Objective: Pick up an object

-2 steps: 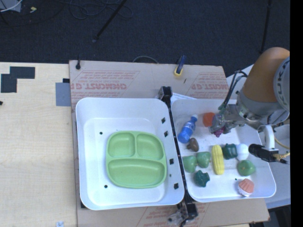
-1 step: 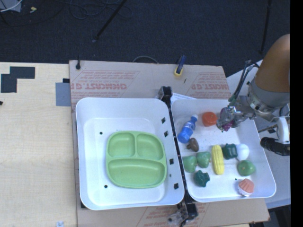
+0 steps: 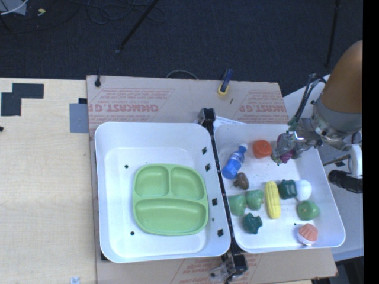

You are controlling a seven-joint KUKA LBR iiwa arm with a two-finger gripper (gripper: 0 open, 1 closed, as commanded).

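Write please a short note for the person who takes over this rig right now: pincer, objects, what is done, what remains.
Pincer: over the right bin, near its upper edge, beside the orange object. Open or shut: cannot tell; something purplish sits at its tip.
Right bin: blue bottle, yellow corn, several green pieces, a white ball.
Left bin: a green divided plate.
Done: no confirmed pick.
Left: grasp one object and lift it.
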